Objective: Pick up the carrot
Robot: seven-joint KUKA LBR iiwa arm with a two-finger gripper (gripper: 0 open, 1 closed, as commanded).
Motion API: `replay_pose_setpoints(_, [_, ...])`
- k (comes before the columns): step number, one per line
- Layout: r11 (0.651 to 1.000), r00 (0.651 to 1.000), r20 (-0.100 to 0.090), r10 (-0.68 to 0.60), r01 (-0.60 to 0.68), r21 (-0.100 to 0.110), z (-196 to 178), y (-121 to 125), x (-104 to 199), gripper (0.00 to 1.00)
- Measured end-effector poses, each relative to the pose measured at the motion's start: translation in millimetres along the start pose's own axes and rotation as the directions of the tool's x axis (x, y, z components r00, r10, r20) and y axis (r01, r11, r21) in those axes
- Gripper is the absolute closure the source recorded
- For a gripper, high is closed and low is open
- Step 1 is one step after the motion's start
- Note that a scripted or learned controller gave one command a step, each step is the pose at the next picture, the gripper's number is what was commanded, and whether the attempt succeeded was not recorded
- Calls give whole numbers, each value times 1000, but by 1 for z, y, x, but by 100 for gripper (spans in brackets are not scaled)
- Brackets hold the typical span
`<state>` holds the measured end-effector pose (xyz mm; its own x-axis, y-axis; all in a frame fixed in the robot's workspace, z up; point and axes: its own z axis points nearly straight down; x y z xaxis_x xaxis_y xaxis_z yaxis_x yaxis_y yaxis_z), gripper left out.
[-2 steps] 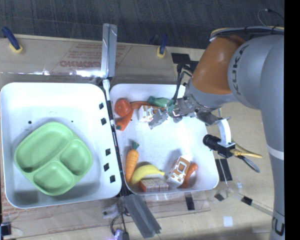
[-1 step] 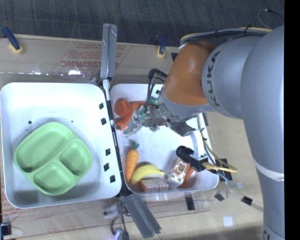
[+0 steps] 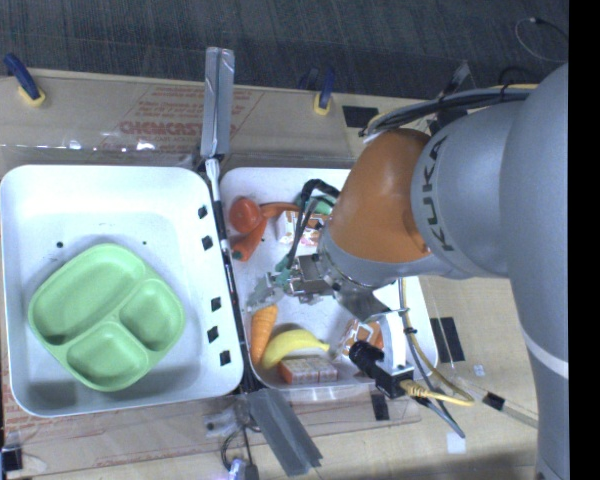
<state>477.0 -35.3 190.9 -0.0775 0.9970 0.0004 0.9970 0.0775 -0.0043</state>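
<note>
The carrot [image 3: 263, 329] lies in the right bin [image 3: 242, 186], close against the wall it shares with the left bin [image 3: 20, 183]. Its thick end points up the picture and its tip points toward the near rim. A banana [image 3: 292, 344] curls just beside it on the right, touching or nearly so, and a small reddish box [image 3: 307, 370] sits below the banana at the bin's near edge. Farther up the same bin rests a red-orange round fruit, probably a tomato [image 3: 244, 213], with other small items behind it that are too hidden to name.

The gripper [image 3: 292, 280] hangs over the middle of the right bin, above and slightly right of the carrot's thick end. Nothing shows between the jaws, and whether they stand apart or together I cannot tell, since the metal parts blur into one another. The arm's orange band [image 3: 385, 200] and grey body cover much of the bin's right half.

The left bin holds a green divided plate [image 3: 105, 315], well apart from the work. Blue clamps [image 3: 24, 78] pin the cardboard backing to the worktop [image 3: 480, 368], likely to keep the bins from shifting.

With the carrot wedged between wall and banana, a grasp probably needs the jaws closing across its width.
</note>
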Motion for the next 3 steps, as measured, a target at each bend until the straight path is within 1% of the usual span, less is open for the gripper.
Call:
replay_pose_setpoints(1, [1000, 1000, 0, -11, 11, 0, 0, 1, 15, 0])
replay_pose_setpoints(2, [997, 997, 0, -75, 75, -1, 0, -2, -18, 0])
replay_pose_setpoints(3, [996, 996, 1, -88, 88, -2, 0, 5, 70, 0])
